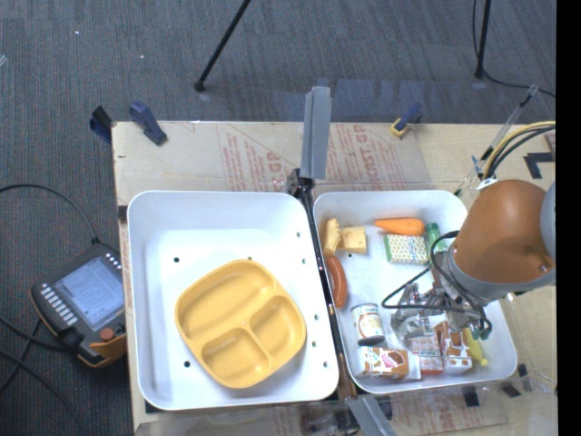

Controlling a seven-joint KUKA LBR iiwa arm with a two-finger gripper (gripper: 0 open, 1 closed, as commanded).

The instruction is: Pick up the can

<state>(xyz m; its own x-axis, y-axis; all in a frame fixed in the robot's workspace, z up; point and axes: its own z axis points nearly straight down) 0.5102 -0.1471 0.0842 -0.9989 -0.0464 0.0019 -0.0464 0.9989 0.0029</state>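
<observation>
The can [368, 322] is small, with a pale lid and a brown label. It stands upright near the left side of the right bin [363, 198]. My gripper [423, 310] hangs low over that bin's middle, just to the right of the can and a short gap from it. The orange wrist band [502, 239] sits above it and hides part of the bin's right side. Nothing is visibly held.
Around the can lie a sausage [339, 282], a brown-and-white carton [390, 362] and red packets [438, 349]. A carrot [399, 226], a cheese wedge [354, 239] and a green box [406, 248] sit at the back. A yellow divided plate [241, 323] lies in the left bin [154, 243].
</observation>
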